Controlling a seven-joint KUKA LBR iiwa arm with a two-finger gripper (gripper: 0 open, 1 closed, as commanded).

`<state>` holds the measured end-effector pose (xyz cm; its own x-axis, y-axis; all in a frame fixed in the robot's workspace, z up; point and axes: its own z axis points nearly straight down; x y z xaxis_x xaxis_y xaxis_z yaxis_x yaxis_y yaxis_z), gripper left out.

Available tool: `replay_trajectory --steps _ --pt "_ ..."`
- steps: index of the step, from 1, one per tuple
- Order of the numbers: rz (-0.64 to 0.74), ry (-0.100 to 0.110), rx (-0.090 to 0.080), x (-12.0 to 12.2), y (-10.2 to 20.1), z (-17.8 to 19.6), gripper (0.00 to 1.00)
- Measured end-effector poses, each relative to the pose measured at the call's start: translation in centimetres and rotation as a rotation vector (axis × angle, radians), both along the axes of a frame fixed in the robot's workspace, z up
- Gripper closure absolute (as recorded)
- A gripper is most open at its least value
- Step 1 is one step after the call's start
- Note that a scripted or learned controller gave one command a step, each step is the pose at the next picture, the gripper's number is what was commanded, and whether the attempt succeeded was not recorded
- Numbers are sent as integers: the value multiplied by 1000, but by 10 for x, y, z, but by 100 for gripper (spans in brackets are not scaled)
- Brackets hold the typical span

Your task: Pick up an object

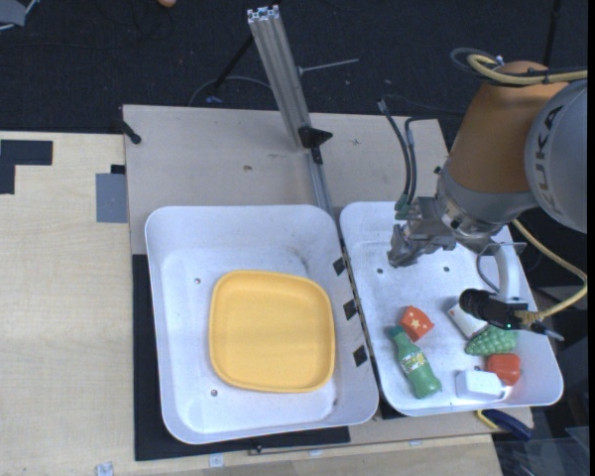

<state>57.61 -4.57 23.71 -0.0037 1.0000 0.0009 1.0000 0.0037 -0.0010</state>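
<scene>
Hanging over the far half of the right-hand shallow white bin [377,286], the two-finger gripper [409,249] is seen in the camera view with nothing visibly held. Whether it is open or closed cannot be told from this angle.

A small red block with a yellow star [416,322] is found left of the bin's centre, toward the near edge. Just beside it, nearer the near-left corner, a green plastic bottle [416,364] is laid on its side. A green knobbly toy [491,342], a red rounded piece [505,367] and a white block [479,385] are crowded into the near-right corner.

The red block is judged the easiest pick. It is probably light and stiff, with flat faces that can be pinched across its width. The bottle is likely light but smooth and rounded, so it is best taken across its body, where it may roll.

Bare floor is left along the bin's far edge and around the red block. The bottle is close to the left wall, and the corner cluster leaves little room for a descent.

The left-hand white bin [178,256] is occupied by a yellow rounded-square plate [273,330], set well apart from the gripper.
</scene>
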Motion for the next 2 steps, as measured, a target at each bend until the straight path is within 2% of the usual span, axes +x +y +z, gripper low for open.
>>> replay_trajectory --steps 1,2 --pt "0 -1 -1 -4 57 6 100" --pt "-1 1 -1 1 102 -6 100"
